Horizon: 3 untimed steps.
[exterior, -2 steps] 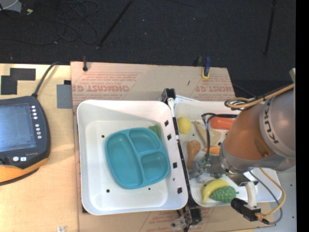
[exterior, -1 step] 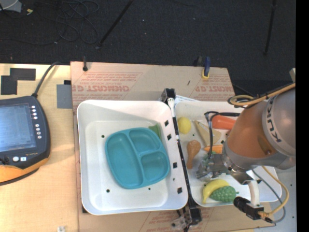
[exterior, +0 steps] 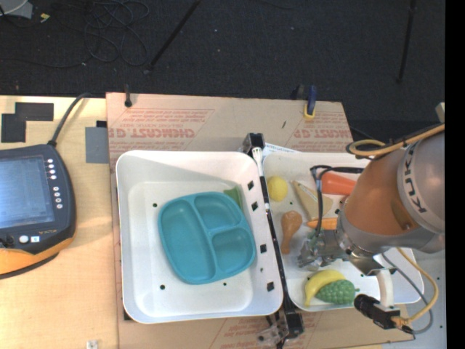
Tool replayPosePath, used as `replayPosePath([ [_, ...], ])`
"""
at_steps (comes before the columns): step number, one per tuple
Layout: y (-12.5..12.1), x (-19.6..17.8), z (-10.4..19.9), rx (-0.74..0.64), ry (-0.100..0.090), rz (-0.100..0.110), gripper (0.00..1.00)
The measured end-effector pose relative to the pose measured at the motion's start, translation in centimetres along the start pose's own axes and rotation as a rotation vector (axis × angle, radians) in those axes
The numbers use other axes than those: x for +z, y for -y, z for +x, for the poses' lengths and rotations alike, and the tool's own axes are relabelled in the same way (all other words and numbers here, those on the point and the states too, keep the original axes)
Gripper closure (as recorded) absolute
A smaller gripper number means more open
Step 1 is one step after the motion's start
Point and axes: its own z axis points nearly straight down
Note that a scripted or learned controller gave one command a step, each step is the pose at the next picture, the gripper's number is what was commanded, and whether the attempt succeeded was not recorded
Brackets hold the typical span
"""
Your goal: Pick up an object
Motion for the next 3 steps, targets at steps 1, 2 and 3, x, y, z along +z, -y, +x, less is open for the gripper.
replayPosePath([
  [1,0.02,0.04,-0.01,0.001,0.0,0.0,0.0],
  [2,0.04,-0.92,-0.08,0.003,-0.001,0.003,1.0],
  [3,0.05,-0.87,-0.08,0.007,-0.001,0.003,0.0],
])
